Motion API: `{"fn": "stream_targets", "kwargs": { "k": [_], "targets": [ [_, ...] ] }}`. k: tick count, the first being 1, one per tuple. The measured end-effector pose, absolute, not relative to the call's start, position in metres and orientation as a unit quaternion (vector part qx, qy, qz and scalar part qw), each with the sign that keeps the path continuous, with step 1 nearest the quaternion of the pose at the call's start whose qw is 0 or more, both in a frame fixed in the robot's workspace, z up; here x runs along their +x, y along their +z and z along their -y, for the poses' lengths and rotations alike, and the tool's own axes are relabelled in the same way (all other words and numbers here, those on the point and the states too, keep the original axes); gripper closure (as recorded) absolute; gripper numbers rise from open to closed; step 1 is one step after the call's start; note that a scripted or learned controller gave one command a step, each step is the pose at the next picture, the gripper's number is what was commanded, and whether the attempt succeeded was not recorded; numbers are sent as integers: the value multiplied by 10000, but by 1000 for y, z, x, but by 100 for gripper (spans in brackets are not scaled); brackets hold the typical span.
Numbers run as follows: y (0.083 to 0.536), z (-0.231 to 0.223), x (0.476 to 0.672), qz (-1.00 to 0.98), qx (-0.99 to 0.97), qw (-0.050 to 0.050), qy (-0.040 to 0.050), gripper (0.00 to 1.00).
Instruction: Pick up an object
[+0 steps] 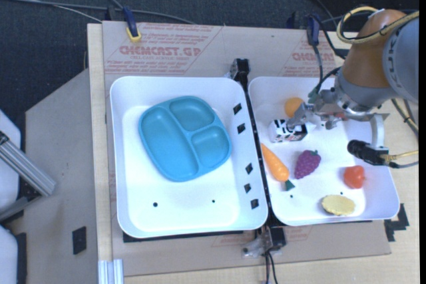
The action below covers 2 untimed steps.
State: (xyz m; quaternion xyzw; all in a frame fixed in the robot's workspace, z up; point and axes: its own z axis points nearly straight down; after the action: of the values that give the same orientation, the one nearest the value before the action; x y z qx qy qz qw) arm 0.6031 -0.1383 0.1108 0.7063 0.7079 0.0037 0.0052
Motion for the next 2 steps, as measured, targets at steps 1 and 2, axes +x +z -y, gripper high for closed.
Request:
{"fn": "stream_targets", "kwargs": {
  "k": [1,2],
  "targets": [
    [122,138,605,-7073,7069,74,61,100],
    [183,143,614,-7075,7067,32,19,100]
  ]
}}
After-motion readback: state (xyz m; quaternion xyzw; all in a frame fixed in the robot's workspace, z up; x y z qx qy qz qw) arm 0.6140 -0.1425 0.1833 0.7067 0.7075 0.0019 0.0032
